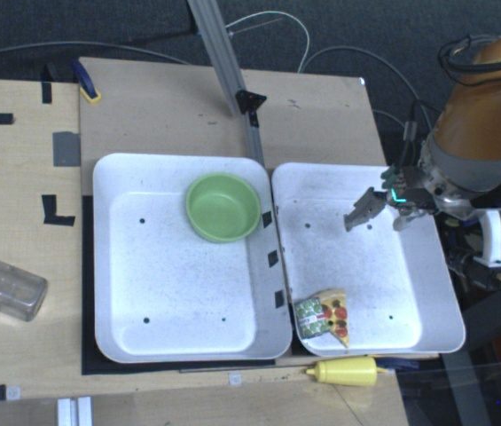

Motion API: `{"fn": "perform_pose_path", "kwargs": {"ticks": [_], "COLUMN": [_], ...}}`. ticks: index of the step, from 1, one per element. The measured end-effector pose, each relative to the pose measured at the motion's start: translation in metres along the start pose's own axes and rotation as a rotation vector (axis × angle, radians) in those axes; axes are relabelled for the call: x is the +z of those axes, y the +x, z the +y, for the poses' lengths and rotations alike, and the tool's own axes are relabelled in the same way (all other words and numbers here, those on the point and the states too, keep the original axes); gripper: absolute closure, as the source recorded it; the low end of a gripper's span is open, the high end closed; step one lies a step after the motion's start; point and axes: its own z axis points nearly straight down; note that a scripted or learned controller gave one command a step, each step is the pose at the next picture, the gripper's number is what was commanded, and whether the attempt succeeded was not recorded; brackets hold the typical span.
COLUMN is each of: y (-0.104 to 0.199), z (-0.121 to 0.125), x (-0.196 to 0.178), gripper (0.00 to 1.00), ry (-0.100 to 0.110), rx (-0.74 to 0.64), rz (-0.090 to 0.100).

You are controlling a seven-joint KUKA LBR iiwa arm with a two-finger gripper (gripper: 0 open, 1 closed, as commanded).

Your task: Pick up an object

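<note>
- Over right bin, upper right part: hand, fingers spread, gripping nothing.
- One snack packet at that bin's lower left corner, well apart from hand.
- One green bowl in left bin.
- One yellow bottle on surface.

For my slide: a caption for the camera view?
Gripper over the right bin, green bowl in the left bin.

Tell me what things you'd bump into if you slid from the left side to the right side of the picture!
Clear plastic container lying on the bench → round green plastic bowl in the left white bin → colourful crinkly snack packet in the right white bin → grey two-finger gripper on the arm.
</note>
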Motion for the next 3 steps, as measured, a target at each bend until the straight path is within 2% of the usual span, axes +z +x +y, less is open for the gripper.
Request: {"fn": "perform_pose_path", "kwargs": {"ticks": [1,3], "y": [0.002,0.008], "z": [-0.004,0.011], "x": [0.046,0.153], "gripper": [0.0,0.0], "ry": [0.004,0.007], "rx": [0.002,0.002], "rz": [0.0,0.001]}}
